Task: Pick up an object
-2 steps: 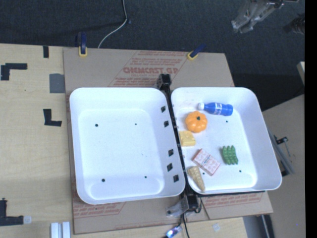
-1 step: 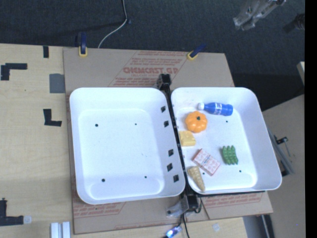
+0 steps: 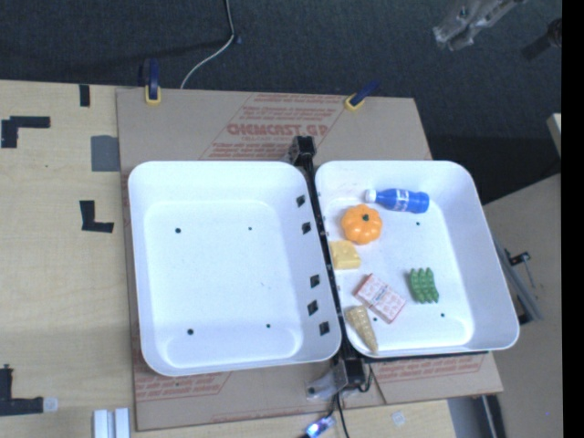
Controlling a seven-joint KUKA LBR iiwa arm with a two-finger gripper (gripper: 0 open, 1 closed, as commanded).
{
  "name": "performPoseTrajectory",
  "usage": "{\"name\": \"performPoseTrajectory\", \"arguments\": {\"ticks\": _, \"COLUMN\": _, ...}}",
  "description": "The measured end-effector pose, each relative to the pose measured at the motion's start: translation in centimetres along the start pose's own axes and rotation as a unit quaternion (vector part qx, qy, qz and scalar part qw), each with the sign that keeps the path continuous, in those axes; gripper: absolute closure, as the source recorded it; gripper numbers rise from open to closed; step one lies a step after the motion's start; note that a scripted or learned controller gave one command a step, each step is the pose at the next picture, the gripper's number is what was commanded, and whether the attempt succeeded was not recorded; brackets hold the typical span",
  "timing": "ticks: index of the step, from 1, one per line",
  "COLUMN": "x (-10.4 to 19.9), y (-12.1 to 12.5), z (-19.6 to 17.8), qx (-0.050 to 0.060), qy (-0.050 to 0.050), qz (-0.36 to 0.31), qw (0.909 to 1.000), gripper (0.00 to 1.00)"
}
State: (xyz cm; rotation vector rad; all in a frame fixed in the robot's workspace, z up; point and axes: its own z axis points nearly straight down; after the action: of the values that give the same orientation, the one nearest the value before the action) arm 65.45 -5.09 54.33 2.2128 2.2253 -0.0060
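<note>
The right bin (image 3: 474, 245) holds several small objects. A blue bottle with a white cap (image 3: 397, 199) lies on its side near the far edge. An orange pumpkin (image 3: 361, 225) sits just below it. A pale yellow block (image 3: 345, 256) rests against the bin's left wall. A pink and white box (image 3: 380, 297) lies near the middle, and a green knobbly piece (image 3: 422, 285) sits to its right. A tan cone-shaped item (image 3: 362, 328) lies at the front left corner. My gripper (image 3: 465, 16) hangs high at the top right, beyond the bench's far edge and well away from every object.
The left bin (image 3: 146, 245) stands beside the right one, joined by a black clip strip (image 3: 315, 245). Both rest on a cardboard sheet (image 3: 274, 126) held by two clamps. A cable (image 3: 214, 53) runs over the dark floor behind.
</note>
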Motion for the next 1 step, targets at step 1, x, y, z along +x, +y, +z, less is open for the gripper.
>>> {"name": "performPoseTrajectory", "arguments": {"ticks": 1, "x": 0.04, "y": 0.03, "z": -0.98, "qx": 0.0, "qy": 0.0, "qz": 0.0, "qw": 1.0, "gripper": 1.0}}
